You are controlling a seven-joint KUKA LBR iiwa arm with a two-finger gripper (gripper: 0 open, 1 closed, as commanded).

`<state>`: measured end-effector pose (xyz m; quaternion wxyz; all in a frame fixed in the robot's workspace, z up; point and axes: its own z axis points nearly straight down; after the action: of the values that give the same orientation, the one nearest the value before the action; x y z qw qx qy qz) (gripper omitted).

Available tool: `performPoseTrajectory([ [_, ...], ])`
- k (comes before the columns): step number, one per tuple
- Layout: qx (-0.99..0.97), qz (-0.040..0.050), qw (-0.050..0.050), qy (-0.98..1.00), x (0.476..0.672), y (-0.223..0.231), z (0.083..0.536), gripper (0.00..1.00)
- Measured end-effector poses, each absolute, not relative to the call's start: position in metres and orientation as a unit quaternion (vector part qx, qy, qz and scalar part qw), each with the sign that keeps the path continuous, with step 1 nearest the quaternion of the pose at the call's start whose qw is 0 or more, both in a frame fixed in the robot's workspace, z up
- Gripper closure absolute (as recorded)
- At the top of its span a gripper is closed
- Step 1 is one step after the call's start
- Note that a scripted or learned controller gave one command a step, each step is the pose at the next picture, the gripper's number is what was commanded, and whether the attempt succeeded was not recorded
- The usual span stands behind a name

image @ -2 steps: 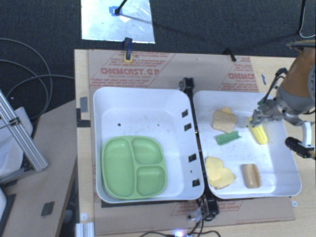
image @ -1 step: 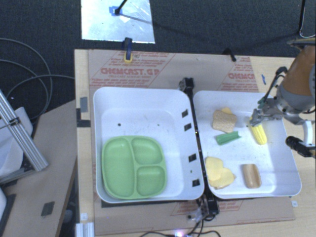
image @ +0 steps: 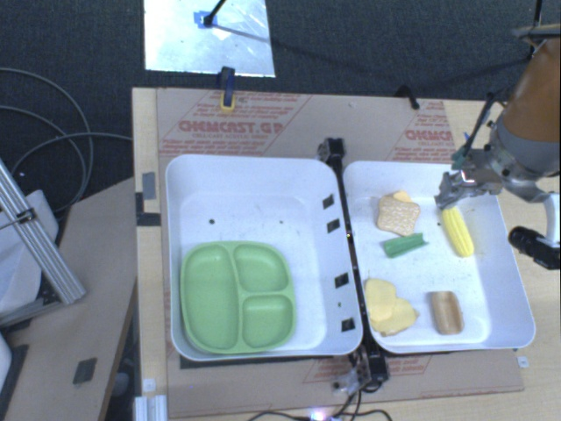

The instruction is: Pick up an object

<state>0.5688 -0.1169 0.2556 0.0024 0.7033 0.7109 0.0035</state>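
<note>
Gripper (image: 451, 187): positioned just above the corn cob (image: 458, 232), touching its upper end. Jaw state: cannot tell. Corn cob: yellow, elongated, lying in right bin (image: 508, 323).

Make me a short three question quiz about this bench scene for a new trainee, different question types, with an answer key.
1. True or false: the green three-compartment plastic tray lies in the left white bin.
2. Multiple choice: which item lies nearest the two-finger gripper? A) yellow corn cob B) brown bread-shaped piece C) pale yellow lumpy piece
3. Fill in: the small green flat stick lies just below the tan ____.

Key: 1 true; 2 A; 3 cracker-like square.
</note>
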Motion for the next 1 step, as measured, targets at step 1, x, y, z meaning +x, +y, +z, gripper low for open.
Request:
performPoseTrajectory([
  [1,0.702,0.0015,-0.001,0.712,0.546,-0.028,0.2463,1.0],
])
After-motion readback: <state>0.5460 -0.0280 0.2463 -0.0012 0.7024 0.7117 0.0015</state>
